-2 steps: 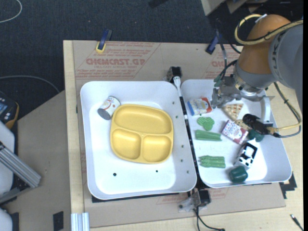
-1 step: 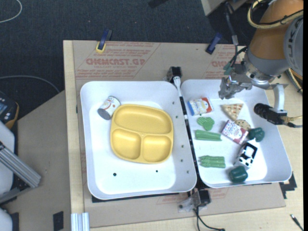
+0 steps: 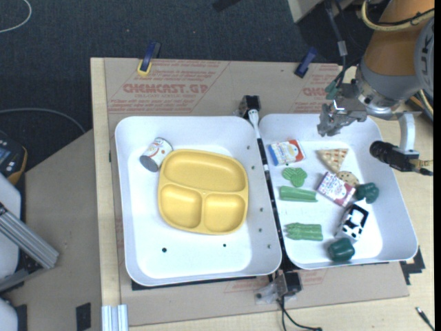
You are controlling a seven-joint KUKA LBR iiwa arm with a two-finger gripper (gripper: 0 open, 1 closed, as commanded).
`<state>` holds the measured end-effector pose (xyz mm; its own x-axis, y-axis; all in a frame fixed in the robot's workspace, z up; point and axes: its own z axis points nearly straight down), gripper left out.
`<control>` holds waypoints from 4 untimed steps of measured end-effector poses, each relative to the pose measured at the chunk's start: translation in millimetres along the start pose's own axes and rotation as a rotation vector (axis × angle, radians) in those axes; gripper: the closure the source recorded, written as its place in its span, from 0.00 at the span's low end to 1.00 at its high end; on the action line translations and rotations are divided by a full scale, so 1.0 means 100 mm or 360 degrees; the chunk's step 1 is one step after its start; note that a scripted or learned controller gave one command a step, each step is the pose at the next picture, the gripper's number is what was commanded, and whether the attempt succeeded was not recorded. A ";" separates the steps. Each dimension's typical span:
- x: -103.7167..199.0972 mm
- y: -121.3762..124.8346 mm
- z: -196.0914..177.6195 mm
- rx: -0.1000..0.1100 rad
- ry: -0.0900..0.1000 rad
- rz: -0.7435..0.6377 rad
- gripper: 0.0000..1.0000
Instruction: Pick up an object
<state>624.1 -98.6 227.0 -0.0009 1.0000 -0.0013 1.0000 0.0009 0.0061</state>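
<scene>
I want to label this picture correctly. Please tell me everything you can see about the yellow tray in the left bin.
The yellow tray is a rounded plate with three hollows: one long across the far side, two smaller ones on the near side. It looks like smooth, matte plastic, with nothing in it. It lies flat and right side up near the middle of the left bin. A small can on its side lies at its far left corner, perhaps touching the rim.

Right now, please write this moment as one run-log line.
claw: over right bin, nothing held | nearest: pizza slice | yellow tray: left bin
</scene>
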 end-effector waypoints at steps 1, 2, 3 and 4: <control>0.57 0.16 -0.08 0.0002 0.0003 -0.0008 1.00; 0.95 0.32 0.12 0.0005 0.0002 -0.0005 1.00; 0.93 0.39 0.08 0.0004 0.0001 -0.0002 1.00; 1.03 0.29 -0.07 0.0007 0.0003 -0.0002 1.00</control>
<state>652.8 4.1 234.1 -0.0021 1.0000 0.0006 1.0000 0.0021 0.0017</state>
